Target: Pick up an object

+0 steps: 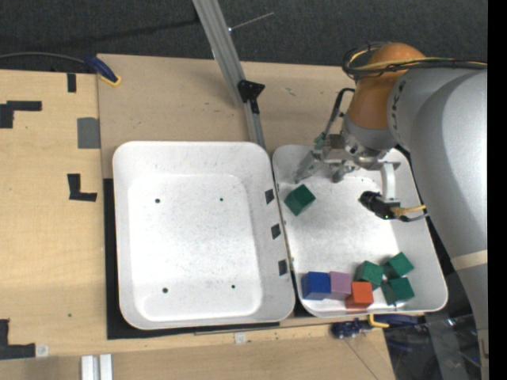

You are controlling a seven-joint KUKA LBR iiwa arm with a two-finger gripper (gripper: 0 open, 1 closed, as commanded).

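Grey metal gripper (313, 165): sits at the far left corner of the right bin (341, 240), hanging low over the white floor. At this slant and size I cannot tell whether it is wide or narrow, and nothing can be seen held in it.
Arm (444, 133): a broad grey body comes in from the right, with the orange band (376, 93) above the wrist. A black cable fitting (379, 204) with a yellow tip hangs beside the wrist, over the bin.
Nearest object: a green cube (299, 199) lies tilted on the bin floor just beside the gripper, on its near side. Whether they touch cannot be told.
Other objects: a cluster sits along the bin's near wall, well apart from the gripper. It is made up of a blue cube (317, 283), a lilac cube (340, 283) touching it, an orange cube (361, 294) and three green blocks (398, 290) packed at the right end.
Left bin (198, 236): white plastic with four small dark dots on its floor. Black clips (275, 230) sit along the seam it shares with the right bin.
Bench (47, 252): pale wood with black tape marks (76, 187). A slanted metal pole (222, 38) rises behind the bins, and a blue and yellow clamp (105, 70) is at the far left edge.
Writing: the tape marks form shapes only, and nothing on them can be read as letters.
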